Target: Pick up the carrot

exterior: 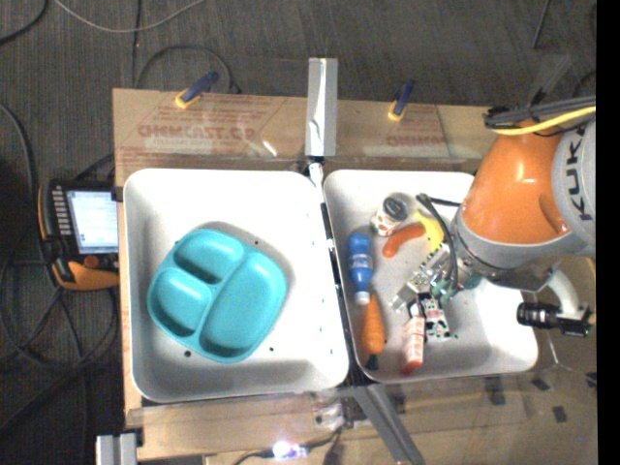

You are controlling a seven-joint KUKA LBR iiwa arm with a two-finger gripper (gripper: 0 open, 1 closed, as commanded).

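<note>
The small orange carrot (373, 328) lies loose near the front left corner of the right shallow white bin (504, 356), just below a blue bottle (359, 263). The end effector (431, 294) hangs over mid-bin, right of the carrot; whether it is wide or narrow, I cannot tell. A turquoise divided plate (218, 294) sits in the left bin (140, 260).

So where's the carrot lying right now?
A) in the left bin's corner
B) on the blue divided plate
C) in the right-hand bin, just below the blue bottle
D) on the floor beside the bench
C: the carrot lies in the right bin, near its left wall, just below the blue bottle, while the blue divided plate sits in the left bin.
</note>
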